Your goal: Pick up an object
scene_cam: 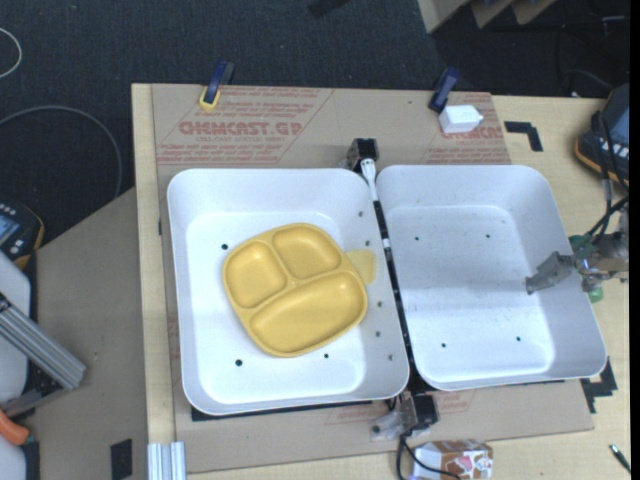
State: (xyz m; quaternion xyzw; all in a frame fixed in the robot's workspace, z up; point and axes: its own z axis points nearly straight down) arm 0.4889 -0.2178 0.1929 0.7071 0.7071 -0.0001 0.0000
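Observation:
A yellow divided plate (293, 288) with three compartments lies flat in the middle of the left white bin (200, 208). A small pale yellow piece (363, 265) pokes out from under the plate's right edge. My gripper (556, 268) reaches in low over the right rim of the right white bin (470, 198), with a grey fingertip pointing left above the bin floor. It is far to the right of the plate, and nothing shows in it.
The bins sit on a brown cardboard sheet (300, 123) held by clamps at the back. A small white block (460, 119) rests behind the right bin. Cables and a small box (455, 460) lie at the front edge.

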